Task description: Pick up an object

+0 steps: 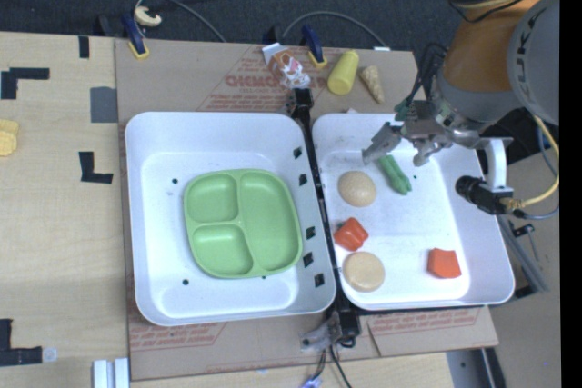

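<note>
Broadly, the bench [55, 195] is a pale wooden surface with a sheet of brown cardboard [227, 77] laid over its middle, and black cables trail across the dark floor behind it. On the cardboard sit two shallow white bins side by side. The left bin [150, 195] holds a green divided plate [242, 223] with three compartments, lying flat near the bin's centre. The right bin [473, 223] holds the small items.

The grey arm [509, 41], with its orange band, reaches in from the right and hangs over the far part of the right bin. Its claw [397, 148] is spread wide, one finger [378, 144] angled to the left and the other to the right, with nothing between them. Just below the claw lies a green pepper-like piece [396, 174], slanted, close to the fingertips but not grasped.

To the left of the green piece rests a tan round bun [356, 188]. Nearer the front lies a second, paler round bun [364, 271], and between the two, just beside the bin's left wall, an orange-red chunk [351, 234]. Another orange block [444, 263] sits well apart, near the bin's right front corner.

Behind the bins, on the cardboard, lie a yellow cylinder [343, 73] and a small tan cone [374, 83], near each other.
</note>
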Controlling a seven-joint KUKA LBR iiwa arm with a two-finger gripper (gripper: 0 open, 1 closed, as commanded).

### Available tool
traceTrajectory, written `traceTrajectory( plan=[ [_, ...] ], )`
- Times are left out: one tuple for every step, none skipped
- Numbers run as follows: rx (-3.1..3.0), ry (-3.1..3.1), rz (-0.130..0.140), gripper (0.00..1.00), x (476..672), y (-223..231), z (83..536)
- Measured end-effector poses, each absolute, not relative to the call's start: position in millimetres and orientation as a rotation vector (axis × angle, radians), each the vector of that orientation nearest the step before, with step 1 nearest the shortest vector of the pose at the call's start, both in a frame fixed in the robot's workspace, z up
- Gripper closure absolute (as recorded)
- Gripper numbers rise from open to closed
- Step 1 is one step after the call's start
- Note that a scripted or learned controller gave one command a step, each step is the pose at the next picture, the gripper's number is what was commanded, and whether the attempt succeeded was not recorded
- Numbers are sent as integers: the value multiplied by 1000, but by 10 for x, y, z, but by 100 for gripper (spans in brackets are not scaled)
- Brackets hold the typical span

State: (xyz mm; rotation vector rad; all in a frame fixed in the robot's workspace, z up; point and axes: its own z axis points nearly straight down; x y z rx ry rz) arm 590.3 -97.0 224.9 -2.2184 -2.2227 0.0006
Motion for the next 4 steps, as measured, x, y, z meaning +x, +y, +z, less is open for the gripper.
traceTrajectory(
  plan=[
    [-2216,-2219,6,0,6082,-945,1105],
    [-2220,-2223,-1,0,6092,-1039,860],
    [-2220,-2225,-2,100,6098,-1038,966],
    [-2218,-2225,-2,100,6117,-427,1851]
  ],
)
